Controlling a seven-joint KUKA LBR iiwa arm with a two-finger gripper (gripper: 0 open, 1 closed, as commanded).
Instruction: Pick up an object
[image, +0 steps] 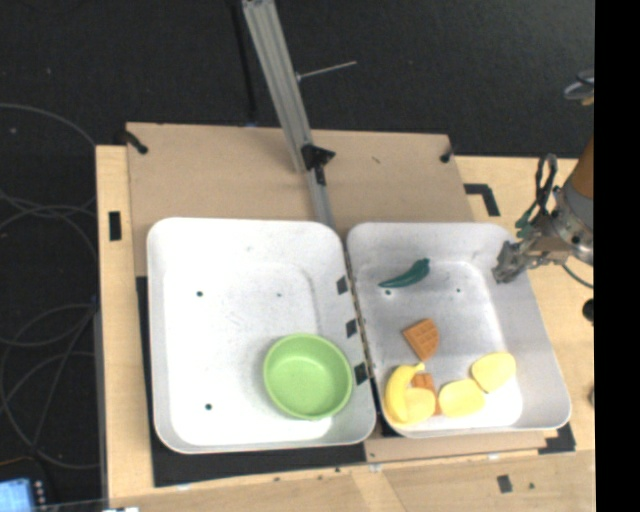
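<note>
- Fingers (507, 262) low over top right rim of right bin (535, 330), pointing left-down; state cannot tell, too small and blurred.
- Nothing seen between fingers.
- Arm (572, 215) entering from right edge, grey wrist with dark cables beside it.
- Nearest object: teal curved piece (406, 275), lying in upper part of right bin, left of fingers, apart from them.
- Orange wafer-like block (422, 339) mid bin, below teal piece, apart from it.
- Three yellow round pieces (461, 398) clustered along lower edge of right bin, touching or nearly so; small orange bit (423, 381) wedged among them.
- Green bowl (307, 375) upright in lower right corner of left bin (200, 260).
- Bins side by side, touching along middle seam, on tan worktop (220, 170).
- Slanted metal pole (285, 90) behind bins, top centre.
</note>
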